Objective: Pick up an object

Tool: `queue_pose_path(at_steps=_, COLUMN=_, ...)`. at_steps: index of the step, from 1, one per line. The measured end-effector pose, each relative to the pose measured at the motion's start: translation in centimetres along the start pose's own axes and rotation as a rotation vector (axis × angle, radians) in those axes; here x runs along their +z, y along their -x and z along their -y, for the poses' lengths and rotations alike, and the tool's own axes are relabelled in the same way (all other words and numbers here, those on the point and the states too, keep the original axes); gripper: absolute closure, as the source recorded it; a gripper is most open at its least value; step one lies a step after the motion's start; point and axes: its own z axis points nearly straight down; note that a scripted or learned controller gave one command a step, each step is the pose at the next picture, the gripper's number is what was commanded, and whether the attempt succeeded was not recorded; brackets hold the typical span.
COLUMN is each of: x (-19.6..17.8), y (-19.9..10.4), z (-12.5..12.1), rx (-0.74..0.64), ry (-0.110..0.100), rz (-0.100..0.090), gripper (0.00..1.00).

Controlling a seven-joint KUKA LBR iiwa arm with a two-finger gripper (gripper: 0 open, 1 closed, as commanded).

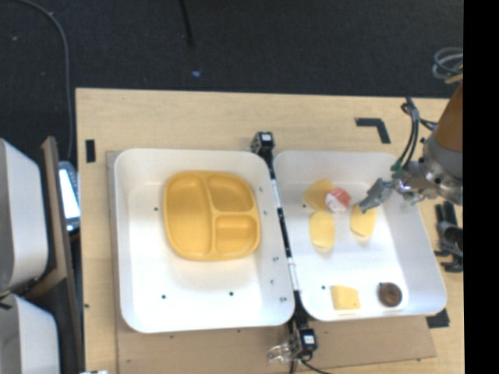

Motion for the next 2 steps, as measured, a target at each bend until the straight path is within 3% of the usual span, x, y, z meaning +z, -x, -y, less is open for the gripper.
queue_pose_path(at_steps=1, x=-0.4, y=0.0, z=-0.2, rx=-0.001, ry=0.008, rz=0.002, gripper=0.0)
queue_pose_path(at_steps=2, x=5.2, y=0.9, z=0.2, rx=-0.001, ry=0.003, rz=0.001, gripper=0.0)
